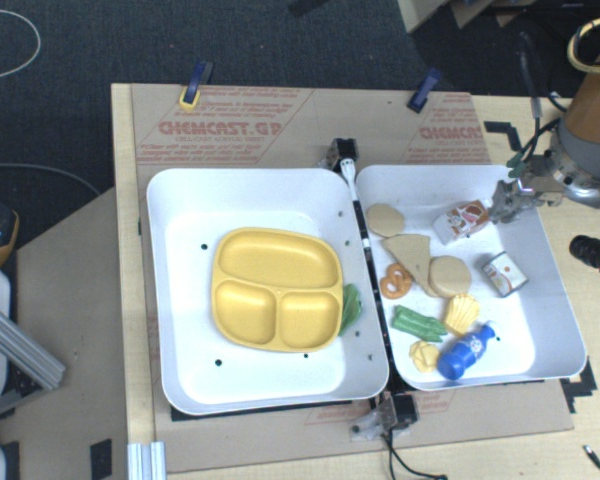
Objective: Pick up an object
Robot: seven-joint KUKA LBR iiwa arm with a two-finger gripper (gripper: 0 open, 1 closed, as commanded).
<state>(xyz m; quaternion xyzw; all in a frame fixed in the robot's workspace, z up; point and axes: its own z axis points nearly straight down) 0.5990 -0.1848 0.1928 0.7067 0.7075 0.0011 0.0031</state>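
We are hovering the gripper (pixel 507 204) at the right bin's (pixel 550 353) upper right, beside a red-and-white packet (pixel 462 219); jaw state we cannot tell. Next we are needing a descent onto it.

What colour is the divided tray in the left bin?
Yellow; the divided tray shows plainly in the camera view.

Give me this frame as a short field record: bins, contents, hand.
left bin: yellow divided tray, green item at the tray's right edge
right bin: small toy foods and packets, including pretzel, blue bottle, green pod
hand: over the right bin's upper right, beside a red-and-white packet
hold: nothing seen between the fingers
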